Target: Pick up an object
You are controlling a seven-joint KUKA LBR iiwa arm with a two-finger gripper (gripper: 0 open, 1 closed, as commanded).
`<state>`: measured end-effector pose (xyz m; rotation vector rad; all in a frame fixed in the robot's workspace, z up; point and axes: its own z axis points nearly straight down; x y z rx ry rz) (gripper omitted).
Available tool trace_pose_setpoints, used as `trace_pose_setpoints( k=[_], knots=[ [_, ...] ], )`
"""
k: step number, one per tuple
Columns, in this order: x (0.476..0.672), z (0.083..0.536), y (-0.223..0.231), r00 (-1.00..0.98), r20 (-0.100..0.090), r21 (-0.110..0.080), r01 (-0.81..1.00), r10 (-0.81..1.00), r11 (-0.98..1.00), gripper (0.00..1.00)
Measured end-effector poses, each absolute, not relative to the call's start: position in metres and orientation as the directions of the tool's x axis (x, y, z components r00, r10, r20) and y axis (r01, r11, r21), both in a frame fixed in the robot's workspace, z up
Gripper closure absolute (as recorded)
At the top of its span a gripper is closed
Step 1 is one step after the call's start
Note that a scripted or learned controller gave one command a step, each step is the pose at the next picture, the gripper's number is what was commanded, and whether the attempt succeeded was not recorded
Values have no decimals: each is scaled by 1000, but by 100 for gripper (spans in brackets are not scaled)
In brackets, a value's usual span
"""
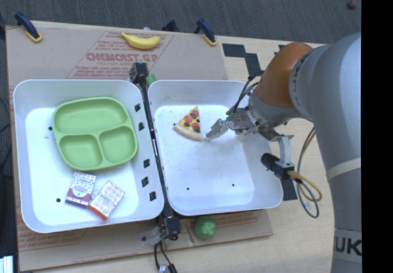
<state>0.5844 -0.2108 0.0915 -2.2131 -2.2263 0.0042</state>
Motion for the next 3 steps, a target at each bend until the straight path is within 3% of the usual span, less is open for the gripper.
trace_pose_setpoints(
  k=[1, 2, 3],
  knots=[
    [655, 92, -210, -5, 1, -1, 1000, 1000, 5, 0],
    [656, 103, -210, -9, 2, -1, 1000, 1000, 9, 100],
    [656, 103, -210, -10, 2, -2, 1000, 1000, 10, 0]
  ],
)
